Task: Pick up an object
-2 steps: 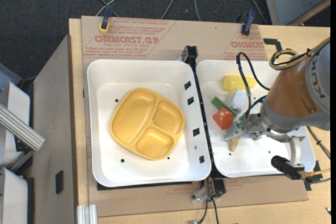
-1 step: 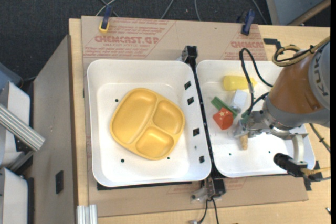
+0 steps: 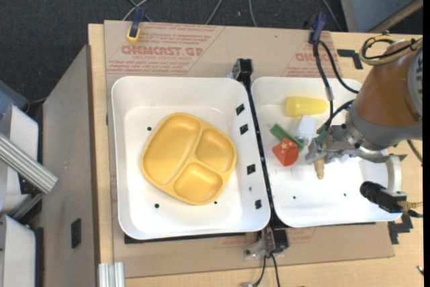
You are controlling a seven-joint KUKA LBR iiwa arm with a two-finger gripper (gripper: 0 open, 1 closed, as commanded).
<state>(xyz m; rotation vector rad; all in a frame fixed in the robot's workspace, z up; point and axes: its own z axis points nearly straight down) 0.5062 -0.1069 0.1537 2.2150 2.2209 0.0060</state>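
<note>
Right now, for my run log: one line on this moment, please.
gripper above right bin | beside red strawberry toy | yellow piece behind | yellow tray in left bin

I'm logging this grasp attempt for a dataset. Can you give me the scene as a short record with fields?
left bin: holds a yellow divided plate, lying flat
right bin: holds a yellow oblong object, a red strawberry-like toy with a green piece, and a small white item
arm: reaches in from the right, over the right bin
gripper: above the right bin floor, right of the red toy
held object: none visible
</note>
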